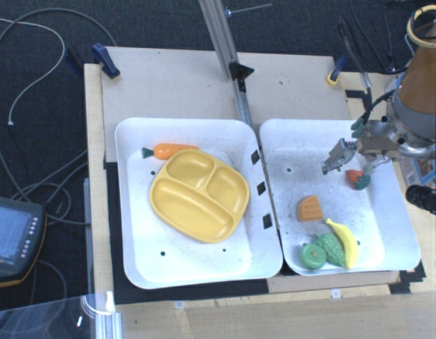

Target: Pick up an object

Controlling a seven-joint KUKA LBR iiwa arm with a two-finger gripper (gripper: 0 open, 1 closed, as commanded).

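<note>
Two shallow white bins sit side by side on the pale worktop (182, 83). The left bin (133, 189) holds a yellow divided plate (199, 194) lying flat near its middle, and a toy carrot (172, 150) rests just beyond the plate's far edge, its green top pointing left. In the right bin (387, 260), a small orange waffle-like piece (310, 208) lies near the centre; toward the near edge a yellow banana (345, 241) lies beside a green bumpy toy vegetable (333, 248), which touches a round green piece (312, 255). The arm reaches in from the right, and its tool (352, 162) hangs over the far part of the right bin with its two fingers spread apart — one grey finger (337, 157) points left, the other sits closer to the arm. A small red-orange toy with a green tip (359, 179) lies on the bin floor just below the tool, near the right-hand finger; it is not between the fingers, and whether anything touches it is unclear — the tool grips nothing. A metal post (221, 27) rises from between the bins.
</note>
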